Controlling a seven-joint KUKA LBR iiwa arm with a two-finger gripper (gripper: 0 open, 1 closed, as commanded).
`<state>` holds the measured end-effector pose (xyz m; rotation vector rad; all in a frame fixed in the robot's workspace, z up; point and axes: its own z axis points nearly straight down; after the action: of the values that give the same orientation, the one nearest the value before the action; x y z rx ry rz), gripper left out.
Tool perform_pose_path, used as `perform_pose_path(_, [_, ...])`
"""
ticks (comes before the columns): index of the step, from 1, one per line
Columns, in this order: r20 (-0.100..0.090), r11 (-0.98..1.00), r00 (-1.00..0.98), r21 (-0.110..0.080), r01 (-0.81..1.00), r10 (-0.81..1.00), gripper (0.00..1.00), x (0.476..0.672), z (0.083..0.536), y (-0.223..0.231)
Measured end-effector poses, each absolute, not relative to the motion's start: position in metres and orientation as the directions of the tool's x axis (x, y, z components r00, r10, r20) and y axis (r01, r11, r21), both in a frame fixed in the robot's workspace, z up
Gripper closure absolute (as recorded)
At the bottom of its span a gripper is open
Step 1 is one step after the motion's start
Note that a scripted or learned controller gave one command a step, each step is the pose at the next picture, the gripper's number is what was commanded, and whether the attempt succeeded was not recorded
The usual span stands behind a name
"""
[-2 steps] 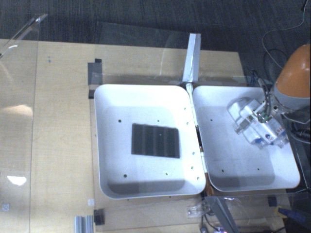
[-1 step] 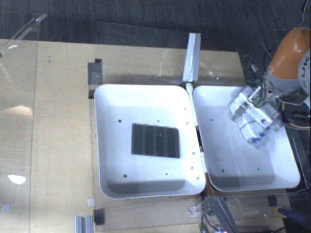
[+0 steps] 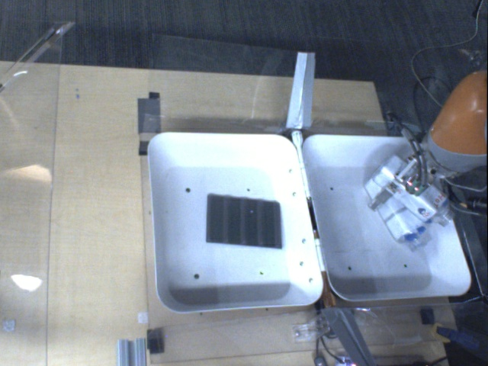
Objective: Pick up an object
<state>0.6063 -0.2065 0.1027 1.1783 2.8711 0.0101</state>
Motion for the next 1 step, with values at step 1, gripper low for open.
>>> perform_pose_path(1, [-0.046, 0.871, -0.87, 0.014, 0.491, 0.491, 0.0, 0.5839, 0.1037, -0.2061])
